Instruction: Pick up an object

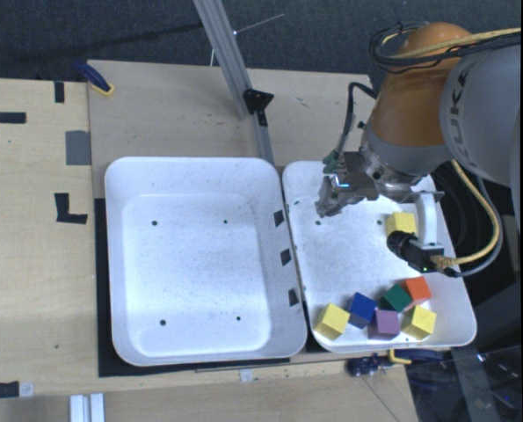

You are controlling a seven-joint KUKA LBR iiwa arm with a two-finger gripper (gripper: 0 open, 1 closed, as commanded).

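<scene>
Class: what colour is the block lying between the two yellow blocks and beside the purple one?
Blue, in the camera view.

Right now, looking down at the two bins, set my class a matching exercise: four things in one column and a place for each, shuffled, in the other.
Things:
1. gripper
2. orange block
3. blue block
4. left bin

Places:
A. beside the green block, near the right bin's lower edge
B. over the right bin's upper left part
C. between a yellow block and the purple block
D. beside the right bin, on its left in the view

Pairs: 1-B, 2-A, 3-C, 4-D
</scene>
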